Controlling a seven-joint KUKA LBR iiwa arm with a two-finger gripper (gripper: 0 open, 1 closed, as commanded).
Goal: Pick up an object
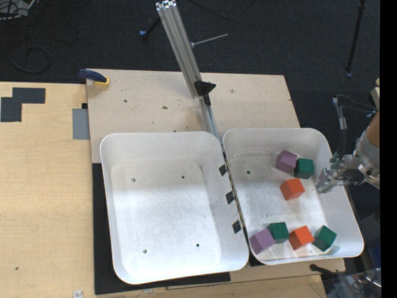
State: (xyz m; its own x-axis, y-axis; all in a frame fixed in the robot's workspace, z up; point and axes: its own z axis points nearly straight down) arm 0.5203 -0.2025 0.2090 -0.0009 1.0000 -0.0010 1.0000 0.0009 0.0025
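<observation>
The right bin holds several small blocks. A purple block and a green block touch near the bin's far side, with an orange block just below them. Along the near edge lie a purple block, a green block, an orange block and another green block. My gripper hangs at the bin's right side, to the right of the upper orange block and apart from it. Nothing shows between its fingers.
The left bin sits beside the right one, with black clips along the shared rim. A slanted aluminium bar rises behind the bins. A blue-and-yellow clamp lies at the board's far left corner.
</observation>
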